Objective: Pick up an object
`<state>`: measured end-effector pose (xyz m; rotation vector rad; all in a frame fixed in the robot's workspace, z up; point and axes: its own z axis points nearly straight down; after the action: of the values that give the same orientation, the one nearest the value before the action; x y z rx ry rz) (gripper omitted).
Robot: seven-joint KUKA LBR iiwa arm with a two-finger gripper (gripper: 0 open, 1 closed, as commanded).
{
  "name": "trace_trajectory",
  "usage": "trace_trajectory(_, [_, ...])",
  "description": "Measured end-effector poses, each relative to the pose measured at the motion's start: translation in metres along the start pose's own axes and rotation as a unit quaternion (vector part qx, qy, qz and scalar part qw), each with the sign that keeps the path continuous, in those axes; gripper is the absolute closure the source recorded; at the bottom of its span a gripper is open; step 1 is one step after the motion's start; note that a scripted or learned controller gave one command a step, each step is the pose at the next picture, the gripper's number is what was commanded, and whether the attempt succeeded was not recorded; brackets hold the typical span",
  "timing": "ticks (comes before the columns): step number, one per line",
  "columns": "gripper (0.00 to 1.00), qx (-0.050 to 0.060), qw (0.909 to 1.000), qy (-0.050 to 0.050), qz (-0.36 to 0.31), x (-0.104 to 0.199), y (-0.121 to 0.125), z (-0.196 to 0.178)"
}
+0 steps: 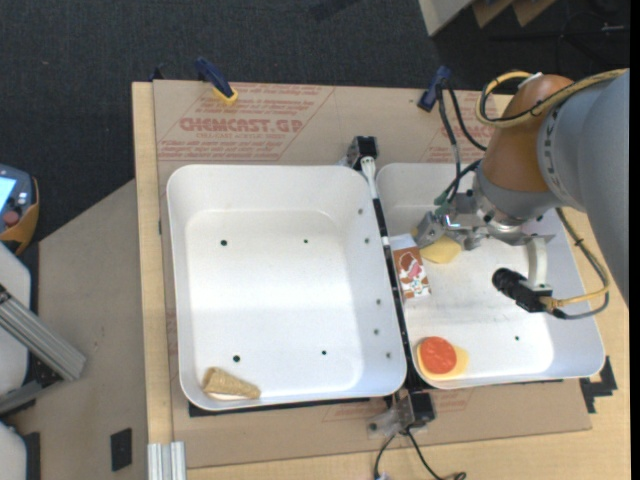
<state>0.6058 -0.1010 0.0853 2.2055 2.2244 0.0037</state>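
My gripper hangs low over the upper left part of the right bin. A pale yellow lump lies right under its tip, partly hidden by it. I cannot tell whether the two touch. A small red and white packet lies just left of the lump, against the bin's left wall. A round red object on a yellow base sits in that bin's near left corner. A tan cone lies in the near left corner of the left bin.
The grey arm with its orange band covers the right bin's upper right part, with cables and a black connector trailing over the bin floor. Blue clamps hold the cardboard base at the back.
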Motion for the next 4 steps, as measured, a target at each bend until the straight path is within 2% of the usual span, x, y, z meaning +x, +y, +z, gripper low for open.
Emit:
trace_trajectory(1, [0.00, 0.001, 1.0000, 0.001, 0.003, 0.009, 0.049, 0.000])
trace_trajectory(2, [1.00, 0.001, 1.0000, 0.001, 0.003, 0.009, 0.047, -0.011])
trace_trajectory(3, [1.00, -0.003, 1.0000, 0.003, 0.000, 0.075, 0.065, -0.107])
trace_trajectory(4, [1.00, -0.007, 1.0000, -0.002, 0.007, -0.020, 0.064, -0.339])
